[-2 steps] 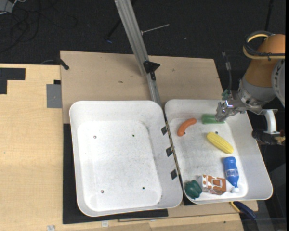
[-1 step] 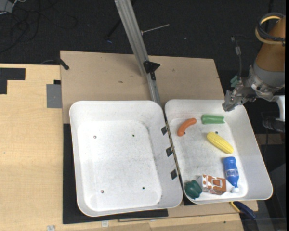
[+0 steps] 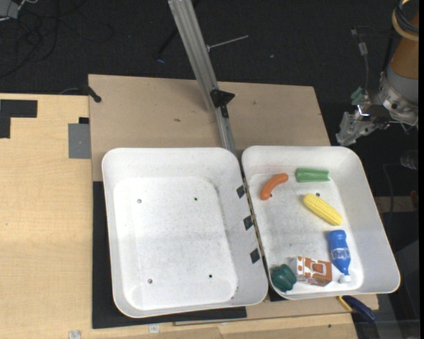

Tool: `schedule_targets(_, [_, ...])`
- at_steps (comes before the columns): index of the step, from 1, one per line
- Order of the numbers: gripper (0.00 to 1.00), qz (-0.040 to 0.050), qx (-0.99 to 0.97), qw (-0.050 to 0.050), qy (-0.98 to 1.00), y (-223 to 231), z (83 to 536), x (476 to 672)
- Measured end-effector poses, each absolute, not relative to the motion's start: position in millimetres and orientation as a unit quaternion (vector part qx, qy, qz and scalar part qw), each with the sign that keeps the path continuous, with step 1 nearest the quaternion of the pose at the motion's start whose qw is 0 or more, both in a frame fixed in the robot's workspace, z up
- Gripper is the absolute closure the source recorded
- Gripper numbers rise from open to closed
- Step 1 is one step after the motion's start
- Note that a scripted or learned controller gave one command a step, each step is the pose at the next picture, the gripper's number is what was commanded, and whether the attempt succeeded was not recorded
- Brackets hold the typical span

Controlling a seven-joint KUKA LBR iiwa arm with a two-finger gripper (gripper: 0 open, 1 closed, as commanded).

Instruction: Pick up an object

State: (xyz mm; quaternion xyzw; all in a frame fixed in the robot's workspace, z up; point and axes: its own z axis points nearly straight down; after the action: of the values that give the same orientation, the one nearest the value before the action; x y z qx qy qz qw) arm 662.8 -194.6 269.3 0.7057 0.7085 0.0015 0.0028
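- Two shallow white bins sit side by side on the bench; the left bin (image 3: 127, 182) and the right bin (image 3: 367, 210) meet along a seam marked by small black clips.
- Five small objects lie in the right bin, all apart from the arm.
- An orange sausage (image 3: 273, 185) lies near the seam in the upper part, slightly curved, its long axis running from lower left to upper right.
- A green block (image 3: 311, 176) lies just to its right, long axis roughly level across the view.
- A yellow corn cob (image 3: 322, 209) lies below the green block, slanting from upper left down to lower right.
- A blue bottle (image 3: 338, 251) lies below the corn, long axis nearly up and down in the view, its white cap end pointing down toward the near rim.
- A brown and white carton (image 3: 314, 270) lies beside the bottle's lower end, and a dark green lump (image 3: 283, 277) sits just left of the carton, near the bin's lower left corner.
- The gripper (image 3: 355, 123) hangs outside the right bin, above its upper right corner, over the dark floor; I cannot tell whether it is spread or closed, and nothing is visibly held.
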Motion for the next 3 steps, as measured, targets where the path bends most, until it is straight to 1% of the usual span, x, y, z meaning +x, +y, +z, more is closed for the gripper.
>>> schedule_targets(1, [1.00,0.0002,0.705,0.001,0.709,-194.7,284.6,663.3])
schedule_targets(2, [1.00,-0.0003,0.706,-0.002,0.709,-150.9,281.8,659.2])
schedule_targets(3, [1.00,-0.0005,0.705,-0.003,0.709,-91.6,265.9,648.8])
